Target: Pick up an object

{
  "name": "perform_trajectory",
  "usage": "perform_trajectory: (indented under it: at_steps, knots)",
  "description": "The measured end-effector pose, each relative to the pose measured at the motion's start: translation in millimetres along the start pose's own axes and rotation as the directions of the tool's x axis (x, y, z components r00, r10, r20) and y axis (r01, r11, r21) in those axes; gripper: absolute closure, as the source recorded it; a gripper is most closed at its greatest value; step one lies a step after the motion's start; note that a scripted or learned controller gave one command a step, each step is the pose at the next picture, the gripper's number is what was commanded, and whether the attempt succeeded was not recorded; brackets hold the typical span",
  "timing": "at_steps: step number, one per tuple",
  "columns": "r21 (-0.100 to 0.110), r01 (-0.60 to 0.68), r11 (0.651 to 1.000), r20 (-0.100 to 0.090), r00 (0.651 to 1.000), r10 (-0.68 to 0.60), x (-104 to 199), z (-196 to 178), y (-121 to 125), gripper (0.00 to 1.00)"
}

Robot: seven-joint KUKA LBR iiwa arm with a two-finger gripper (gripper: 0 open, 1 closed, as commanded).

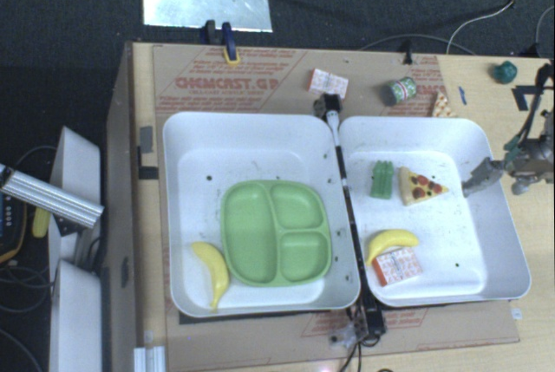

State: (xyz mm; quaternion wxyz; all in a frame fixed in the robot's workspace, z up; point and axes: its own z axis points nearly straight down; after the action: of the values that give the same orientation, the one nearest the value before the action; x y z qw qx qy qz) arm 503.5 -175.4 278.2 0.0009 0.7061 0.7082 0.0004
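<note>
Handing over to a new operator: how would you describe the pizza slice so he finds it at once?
Look in the right bin, upper half. The pizza slice lies flat just right of the green block. It is the one yellow wedge with red dots.

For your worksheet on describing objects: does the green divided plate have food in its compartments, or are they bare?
Bare. The green divided plate shows plain green in all three compartments; the banana lies beside it on the bin floor.

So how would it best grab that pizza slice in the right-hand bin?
Probably from straight above, closing across the narrower part of the pizza slice near its tip, which points right. It lies flat, with the green block close beside its wide crust end, so the tip half looks freer.
</note>
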Motion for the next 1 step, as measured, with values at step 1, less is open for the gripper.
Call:
perform_trajectory:
  at_steps: [1]
  knots:
    - [0.002, 0.000, 1.000, -0.001, 1.000, 0.000, 53.5, 114.8, -17.0, 0.00]
